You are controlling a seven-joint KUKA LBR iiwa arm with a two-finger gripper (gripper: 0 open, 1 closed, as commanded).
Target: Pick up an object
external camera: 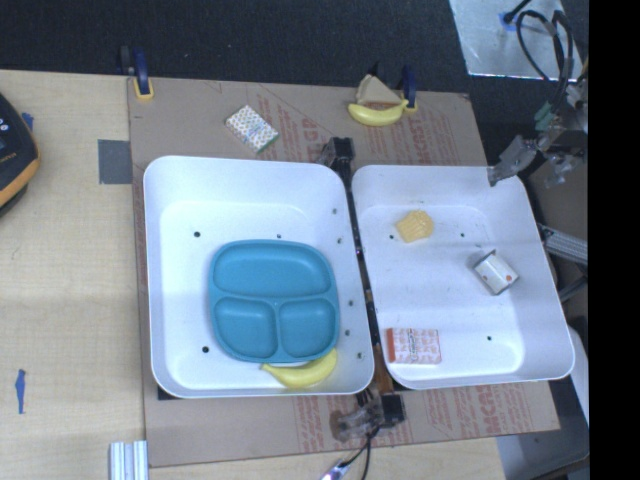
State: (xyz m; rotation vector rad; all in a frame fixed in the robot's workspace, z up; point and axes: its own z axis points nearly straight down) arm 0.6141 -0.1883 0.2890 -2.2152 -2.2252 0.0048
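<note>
We see the gripper [505, 165] at the right bin's [530, 353] one o'clock corner; can't tell its grip. In that bin: yellow piece [414, 226] at eleven, white-grey block [494, 272] at three, red-printed packet [413, 345] at seven.

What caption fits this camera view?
Blue divided plate and banana in left bin; small items in right bin.

We see a robotics lab bench: two shallow white plastic bins [165, 268] on clamped brown cardboard [300, 118], blue spring clamps [141, 73], loose black cables [545, 33], and toy test objects.
</note>
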